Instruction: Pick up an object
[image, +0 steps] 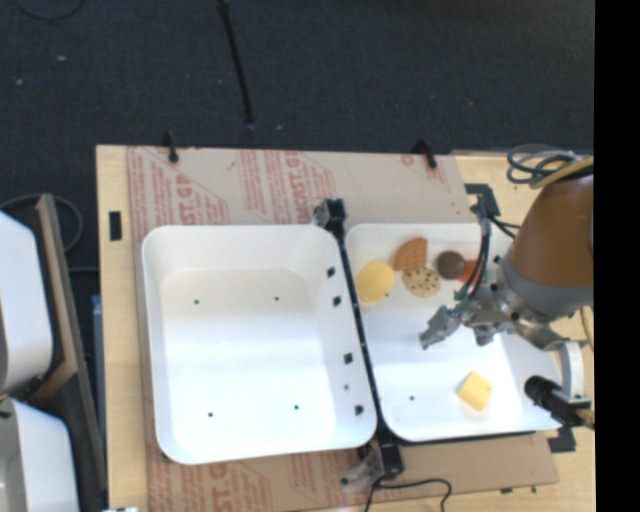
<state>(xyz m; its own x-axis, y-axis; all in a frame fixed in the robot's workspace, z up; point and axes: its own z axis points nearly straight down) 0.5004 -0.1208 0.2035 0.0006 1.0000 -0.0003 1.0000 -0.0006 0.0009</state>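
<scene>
My gripper (460, 331) hangs over the middle of the right bin (420, 415), its grey fingers spread apart with nothing between them. At the bin's back lie a yellow round object (375, 281), an orange-brown biscuit-like piece (410, 253), a speckled cookie (421, 282) and a dark brown ball (450, 264). A yellow cube (476, 390) rests near the bin's front right, below the gripper. The gripper touches none of them.
The left bin (165, 400) sits beside the right one, parted by a black-clipped divider (350, 330). Both stand on a cardboard sheet (250, 185) on the bench. The arm's orange band (560, 235) fills the right side.
</scene>
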